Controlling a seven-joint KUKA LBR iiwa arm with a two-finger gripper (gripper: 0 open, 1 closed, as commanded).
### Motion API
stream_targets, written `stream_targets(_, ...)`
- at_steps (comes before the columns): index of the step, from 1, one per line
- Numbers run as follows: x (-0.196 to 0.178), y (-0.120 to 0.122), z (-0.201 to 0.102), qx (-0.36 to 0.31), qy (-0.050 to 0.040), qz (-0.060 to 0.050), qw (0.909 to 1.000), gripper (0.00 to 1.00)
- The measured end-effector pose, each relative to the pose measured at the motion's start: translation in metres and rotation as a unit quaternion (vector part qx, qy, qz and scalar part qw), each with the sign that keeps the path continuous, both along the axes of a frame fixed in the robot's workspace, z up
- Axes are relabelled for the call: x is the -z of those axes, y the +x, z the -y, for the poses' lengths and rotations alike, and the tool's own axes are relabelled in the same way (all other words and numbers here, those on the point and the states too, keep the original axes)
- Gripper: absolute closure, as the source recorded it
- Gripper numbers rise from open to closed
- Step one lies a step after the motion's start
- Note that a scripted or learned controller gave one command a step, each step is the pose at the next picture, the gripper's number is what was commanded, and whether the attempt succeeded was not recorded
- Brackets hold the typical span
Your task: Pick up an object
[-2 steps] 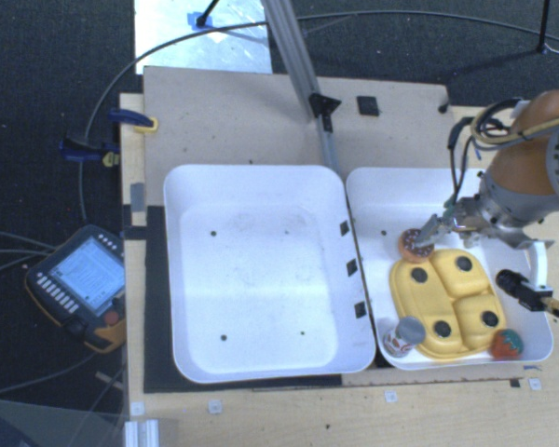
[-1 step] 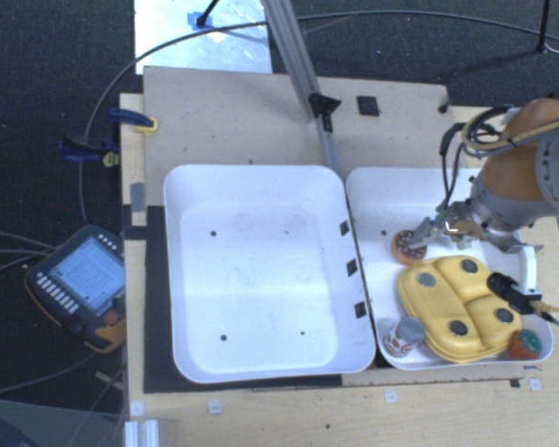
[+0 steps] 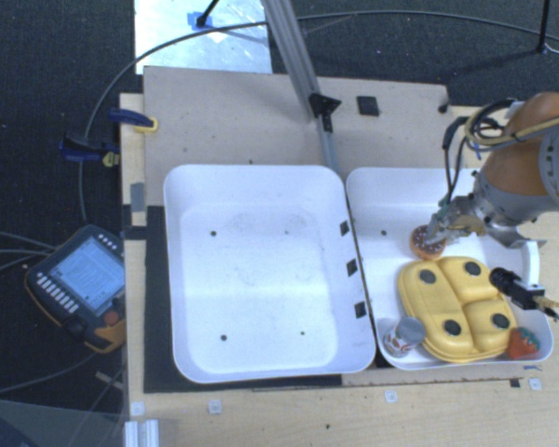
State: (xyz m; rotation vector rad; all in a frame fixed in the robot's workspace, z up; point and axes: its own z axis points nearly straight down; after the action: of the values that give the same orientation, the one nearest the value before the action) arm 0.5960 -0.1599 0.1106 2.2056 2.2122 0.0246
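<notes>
In the right bin [image 3: 382, 194], the gripper [image 3: 438, 236] sits directly over a small round brown object [image 3: 425, 243], touching or nearly so, with the yellow tray [image 3: 456, 305] just beside it toward the near edge, though whether it is clamped cannot be told.

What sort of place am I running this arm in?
Likely a robotics lab test bench: two white bins on a clamped board, a teach pendant on dark carpet, and toy objects like a yellow tray under the gripper.

Arm [image 3: 540, 156] cut off at right edge; strawberry-like toy [image 3: 524, 343] partly hidden.
</notes>
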Motion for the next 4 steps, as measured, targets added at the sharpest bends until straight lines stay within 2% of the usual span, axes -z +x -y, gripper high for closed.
stream_targets(1, -0.044, 0.003, -0.002, -0.001, 0.0000, -0.009, 1.0000, 1.00)
stream_targets(3, -0.120, 0.010, -0.004, -0.002, 0.0003, -0.009, 1.0000, 1.00)
stream_targets(4, -0.109, 0.014, -0.055, -0.003, 0.0009, -0.011, 0.9999, 1.00)
